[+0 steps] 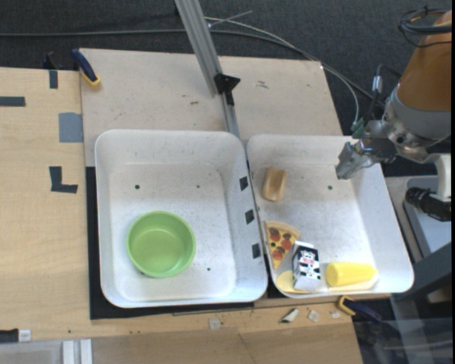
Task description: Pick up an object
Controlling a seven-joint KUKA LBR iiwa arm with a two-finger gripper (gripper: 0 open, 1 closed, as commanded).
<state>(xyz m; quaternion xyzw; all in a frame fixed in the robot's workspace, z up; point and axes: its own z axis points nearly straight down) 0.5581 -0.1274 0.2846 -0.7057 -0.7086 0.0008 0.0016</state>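
Your pickable stuff sits in the right bin: a tan bread-like piece near its upper left, then a toy pizza slice, a small black-and-white carton and a yellow block bunched along the bottom edge. The hand hangs over that bin's upper right corner with nothing in it; you can't tell if it's open or closed. A green bowl sits in the left bin on the table.
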